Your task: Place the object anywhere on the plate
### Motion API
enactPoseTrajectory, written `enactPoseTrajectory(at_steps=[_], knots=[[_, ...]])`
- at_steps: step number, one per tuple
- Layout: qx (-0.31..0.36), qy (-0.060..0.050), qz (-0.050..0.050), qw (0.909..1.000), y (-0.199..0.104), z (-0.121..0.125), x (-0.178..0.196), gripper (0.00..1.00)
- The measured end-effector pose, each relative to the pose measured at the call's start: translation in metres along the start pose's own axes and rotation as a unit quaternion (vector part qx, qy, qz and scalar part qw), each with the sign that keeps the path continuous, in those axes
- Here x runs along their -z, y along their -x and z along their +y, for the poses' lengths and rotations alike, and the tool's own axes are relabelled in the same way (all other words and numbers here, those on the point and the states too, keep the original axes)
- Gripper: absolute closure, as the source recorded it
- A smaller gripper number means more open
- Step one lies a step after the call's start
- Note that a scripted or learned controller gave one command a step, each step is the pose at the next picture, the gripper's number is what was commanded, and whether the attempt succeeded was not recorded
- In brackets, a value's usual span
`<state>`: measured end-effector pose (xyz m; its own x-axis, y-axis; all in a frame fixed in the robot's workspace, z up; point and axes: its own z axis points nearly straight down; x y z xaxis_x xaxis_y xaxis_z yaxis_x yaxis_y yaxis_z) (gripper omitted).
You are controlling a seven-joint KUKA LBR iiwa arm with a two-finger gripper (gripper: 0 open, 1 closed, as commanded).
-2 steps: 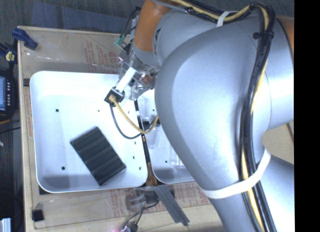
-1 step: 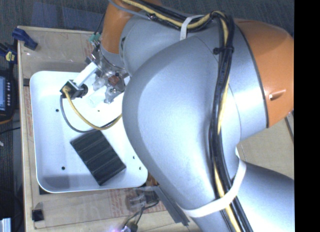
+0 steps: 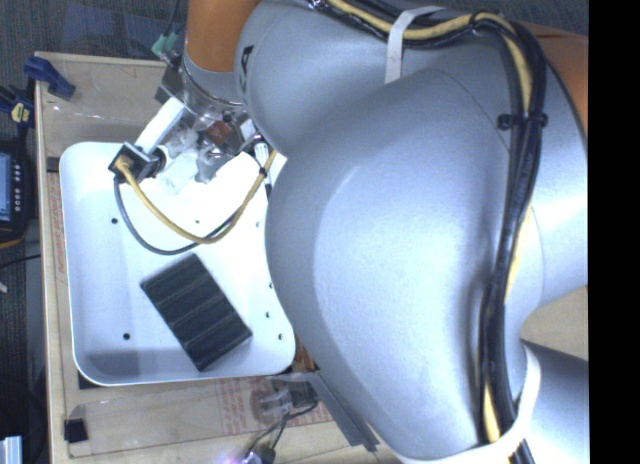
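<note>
Camera view: black ribbed slab (image 3: 196, 310) in white bin (image 3: 85, 252); hand (image 3: 190, 152) grip unclear.

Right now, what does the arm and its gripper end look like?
The arm is bulky, rounded and light grey, with an orange band above the wrist. Black and yellow cables run along it, held by a white strap. The gripper end is metal and white, with a yellow-black cable loop.
</note>
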<state>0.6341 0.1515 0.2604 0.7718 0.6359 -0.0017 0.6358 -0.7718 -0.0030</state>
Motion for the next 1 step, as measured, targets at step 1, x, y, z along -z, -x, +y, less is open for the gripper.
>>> enactPoseTrajectory(at_steps=[1], knots=[[0.258,0.000,0.000,0.9661,-0.0166,0.0001,0.0095,1.00]])
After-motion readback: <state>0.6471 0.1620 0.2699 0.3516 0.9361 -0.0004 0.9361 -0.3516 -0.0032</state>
